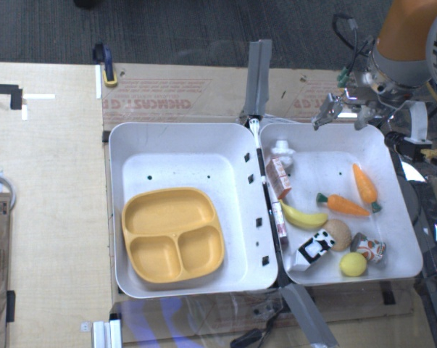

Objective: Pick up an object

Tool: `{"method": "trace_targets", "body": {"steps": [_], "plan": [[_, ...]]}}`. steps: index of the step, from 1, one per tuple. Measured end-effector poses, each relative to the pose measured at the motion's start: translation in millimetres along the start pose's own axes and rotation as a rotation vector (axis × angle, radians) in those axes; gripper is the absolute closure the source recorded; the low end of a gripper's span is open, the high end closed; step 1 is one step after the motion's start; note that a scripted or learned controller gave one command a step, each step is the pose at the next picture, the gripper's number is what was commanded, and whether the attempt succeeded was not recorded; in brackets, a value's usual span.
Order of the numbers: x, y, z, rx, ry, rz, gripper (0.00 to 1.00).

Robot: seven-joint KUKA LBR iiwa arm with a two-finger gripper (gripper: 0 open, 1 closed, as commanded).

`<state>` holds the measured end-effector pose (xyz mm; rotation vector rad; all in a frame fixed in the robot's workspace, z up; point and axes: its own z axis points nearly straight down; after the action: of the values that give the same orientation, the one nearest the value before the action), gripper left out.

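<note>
The gripper [343, 112] hangs above the right bin's [399, 194] far rim, fingers spread and holding nothing; I'd guess it hasn't chosen yet; the toys, banana [303, 216] and carrots [346, 205] among them, crowd the bin's near half.

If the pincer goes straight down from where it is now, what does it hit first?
Probably the far rim of the right bin, or bare floor just inside it. The pincer hangs above that edge, well away from the carrots; depth is hard to judge.
</note>
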<state>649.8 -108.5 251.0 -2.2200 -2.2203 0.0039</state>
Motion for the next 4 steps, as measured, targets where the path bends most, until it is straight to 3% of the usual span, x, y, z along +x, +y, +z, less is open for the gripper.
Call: {"method": "trace_targets", "body": {"steps": [1, 2, 3, 4], "plan": [[-72.3, -87.6, 75.5, 0.001, 0.000, -0.078, 0.00], [-52.8, -112.7, 70.0, -0.002, 0.001, -0.247, 0.00], [-52.6, -112.6, 70.0, -0.002, 0.001, -0.247, 0.00], [-90.1, -78.2, 137.9, -0.021, -0.003, -0.279, 0.00]]}}
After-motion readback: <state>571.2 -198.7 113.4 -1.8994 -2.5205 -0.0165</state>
